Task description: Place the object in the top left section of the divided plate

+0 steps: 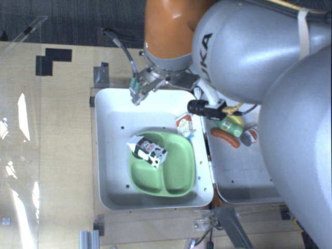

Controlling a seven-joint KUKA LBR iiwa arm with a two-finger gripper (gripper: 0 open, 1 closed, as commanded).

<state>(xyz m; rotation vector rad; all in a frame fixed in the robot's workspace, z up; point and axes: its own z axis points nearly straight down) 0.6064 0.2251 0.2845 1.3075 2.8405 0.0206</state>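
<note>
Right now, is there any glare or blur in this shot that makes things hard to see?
In the camera view, bright window-like reflections streak the clear panel at left; the arm looms large and soft-edged with shiny highlights, hiding much of the right bin; the green plate is evenly lit, but the claw is small and slightly blurred.

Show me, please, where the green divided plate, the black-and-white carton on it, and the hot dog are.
Green divided plate (179,162): camera view, bare floor of its right section.
Black-and-white carton (150,152): camera view, middle of its printed face.
Hot dog (226,137): camera view, middle of the sausage.
</note>
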